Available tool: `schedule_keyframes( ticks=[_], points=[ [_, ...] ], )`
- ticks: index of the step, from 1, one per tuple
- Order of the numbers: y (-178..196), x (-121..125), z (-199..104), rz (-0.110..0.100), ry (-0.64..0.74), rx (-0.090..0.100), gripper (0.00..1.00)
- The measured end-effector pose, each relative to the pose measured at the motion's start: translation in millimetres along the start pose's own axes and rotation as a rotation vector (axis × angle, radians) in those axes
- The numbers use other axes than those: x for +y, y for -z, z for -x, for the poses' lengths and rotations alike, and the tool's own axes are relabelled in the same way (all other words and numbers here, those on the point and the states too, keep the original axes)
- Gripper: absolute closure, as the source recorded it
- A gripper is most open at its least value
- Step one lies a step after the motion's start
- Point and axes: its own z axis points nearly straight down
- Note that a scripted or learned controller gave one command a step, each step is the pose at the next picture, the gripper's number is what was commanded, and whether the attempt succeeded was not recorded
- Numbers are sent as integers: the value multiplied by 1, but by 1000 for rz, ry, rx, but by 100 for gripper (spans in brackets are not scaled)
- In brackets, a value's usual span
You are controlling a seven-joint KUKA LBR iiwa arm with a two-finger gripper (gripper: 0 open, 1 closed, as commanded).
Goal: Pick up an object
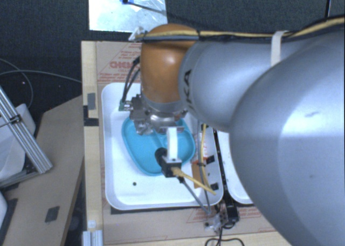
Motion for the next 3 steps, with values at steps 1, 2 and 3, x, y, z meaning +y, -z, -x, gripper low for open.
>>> schedule_keyframes(
  ticks=[1, 2, 3],
  points=[
    [105, -8, 85, 17, -6, 5, 100],
    [-1, 119, 89, 12, 2, 3, 100],
    [-74, 64, 18, 3, 9, 6, 100]
  ],
)
